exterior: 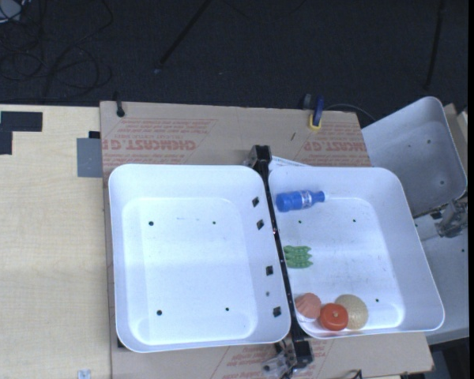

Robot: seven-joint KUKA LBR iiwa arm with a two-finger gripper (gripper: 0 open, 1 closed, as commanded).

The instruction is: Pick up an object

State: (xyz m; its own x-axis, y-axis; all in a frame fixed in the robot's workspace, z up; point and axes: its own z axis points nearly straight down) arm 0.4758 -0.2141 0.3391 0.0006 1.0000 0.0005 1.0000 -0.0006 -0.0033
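Mirrored "CHEMCAST" print on cardboard [154,133]

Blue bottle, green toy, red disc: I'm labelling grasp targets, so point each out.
Blue bottle [299,200], camera view, middle of its body.
Green toy [298,257], camera view, its centre.
Red disc [333,317], camera view, its top face.

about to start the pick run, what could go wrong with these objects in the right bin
The three round pieces are bunched in the near corner of the right bin, so fingers may hit the wall or grab two at once. The blue bottle lies on its side and may roll. The green item looks flat, hard to grip.
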